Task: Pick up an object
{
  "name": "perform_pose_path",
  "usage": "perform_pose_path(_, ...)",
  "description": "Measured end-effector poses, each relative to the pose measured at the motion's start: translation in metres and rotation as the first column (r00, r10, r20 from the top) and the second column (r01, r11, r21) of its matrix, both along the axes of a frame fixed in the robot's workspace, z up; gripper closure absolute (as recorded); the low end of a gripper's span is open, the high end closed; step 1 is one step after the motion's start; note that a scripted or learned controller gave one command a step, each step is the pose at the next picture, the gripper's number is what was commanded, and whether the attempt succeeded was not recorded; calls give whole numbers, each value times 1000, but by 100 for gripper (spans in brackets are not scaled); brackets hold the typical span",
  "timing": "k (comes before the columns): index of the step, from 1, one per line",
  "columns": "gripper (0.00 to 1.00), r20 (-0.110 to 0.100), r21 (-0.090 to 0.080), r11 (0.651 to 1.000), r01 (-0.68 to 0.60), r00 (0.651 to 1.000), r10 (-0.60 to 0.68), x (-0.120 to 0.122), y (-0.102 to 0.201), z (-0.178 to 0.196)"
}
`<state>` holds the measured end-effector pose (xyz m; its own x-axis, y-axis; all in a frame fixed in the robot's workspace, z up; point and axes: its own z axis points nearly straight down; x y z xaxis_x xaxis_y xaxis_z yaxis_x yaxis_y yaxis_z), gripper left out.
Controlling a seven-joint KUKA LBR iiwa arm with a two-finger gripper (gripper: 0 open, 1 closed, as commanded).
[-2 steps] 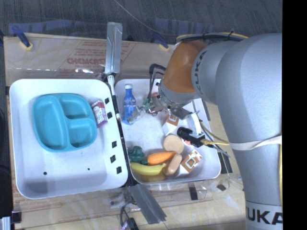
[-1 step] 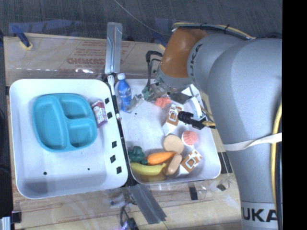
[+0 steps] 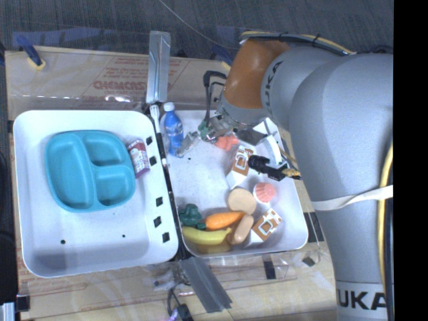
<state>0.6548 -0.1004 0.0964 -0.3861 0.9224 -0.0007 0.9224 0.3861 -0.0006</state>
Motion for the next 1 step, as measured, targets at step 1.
perform_pose_path(1, 0, 7, -2, 937, -350, 937, 350, 4, 53, 100)
